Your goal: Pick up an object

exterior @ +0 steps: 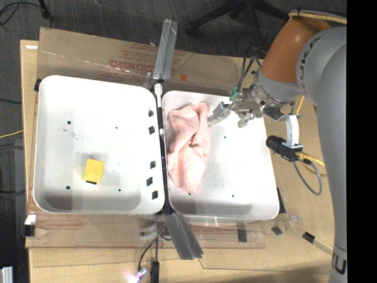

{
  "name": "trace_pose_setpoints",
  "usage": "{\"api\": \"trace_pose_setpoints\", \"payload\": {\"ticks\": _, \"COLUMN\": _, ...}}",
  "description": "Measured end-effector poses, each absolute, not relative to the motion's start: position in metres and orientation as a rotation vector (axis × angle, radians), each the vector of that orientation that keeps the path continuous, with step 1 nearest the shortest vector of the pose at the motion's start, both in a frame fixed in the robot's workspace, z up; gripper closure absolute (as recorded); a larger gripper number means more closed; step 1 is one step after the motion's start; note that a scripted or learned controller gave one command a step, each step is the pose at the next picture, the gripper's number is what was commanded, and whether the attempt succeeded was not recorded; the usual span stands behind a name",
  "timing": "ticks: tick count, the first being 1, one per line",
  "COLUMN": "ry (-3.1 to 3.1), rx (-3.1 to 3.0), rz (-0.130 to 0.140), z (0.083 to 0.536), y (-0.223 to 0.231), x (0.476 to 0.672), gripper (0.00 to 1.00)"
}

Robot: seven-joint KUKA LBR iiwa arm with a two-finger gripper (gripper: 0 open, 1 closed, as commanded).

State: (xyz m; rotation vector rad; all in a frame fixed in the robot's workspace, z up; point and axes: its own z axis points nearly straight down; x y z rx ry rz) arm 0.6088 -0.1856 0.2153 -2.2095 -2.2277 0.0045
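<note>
The hand (231, 114) hangs over the far part of the right bin (259, 181), its fingers spread apart with nothing between them, one tip just beside the far right edge of the crumpled pink cloth (188, 143) that lies along that bin's left side. To grasp well, I judge it should shift left and drop onto a raised fold. The yellow block (93, 170) sits well apart in the left bin (53, 99); the divider (158, 128) crowds the cloth's left edge.

Even overhead light, soft shadows inside the bins (94, 84), slightly soft focus.
</note>
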Motion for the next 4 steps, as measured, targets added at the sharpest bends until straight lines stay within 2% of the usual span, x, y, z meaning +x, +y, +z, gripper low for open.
{"api": "trace_pose_setpoints", "payload": {"ticks": 1, "ry": -2.477, "rx": -1.925, "rz": 0.003, "z": 0.115, "y": -0.156, "x": 0.616, "gripper": 0.0}}
{"api": "trace_pose_setpoints", "payload": {"ticks": 2, "ry": -2.667, "rx": -1.654, "rz": 0.002, "z": 0.093, "y": -0.134, "x": 0.622, "gripper": 0.0}}
{"api": "trace_pose_setpoints", "payload": {"ticks": 3, "ry": -2.67, "rx": -1.649, "rz": 0.003, "z": 0.103, "y": -0.134, "x": 0.623, "gripper": 1.0}}
{"api": "trace_pose_setpoints", "payload": {"ticks": 4, "ry": -2.437, "rx": -1.981, "rz": 0.002, "z": 0.247, "y": -0.097, "x": 0.657, "gripper": 1.0}}
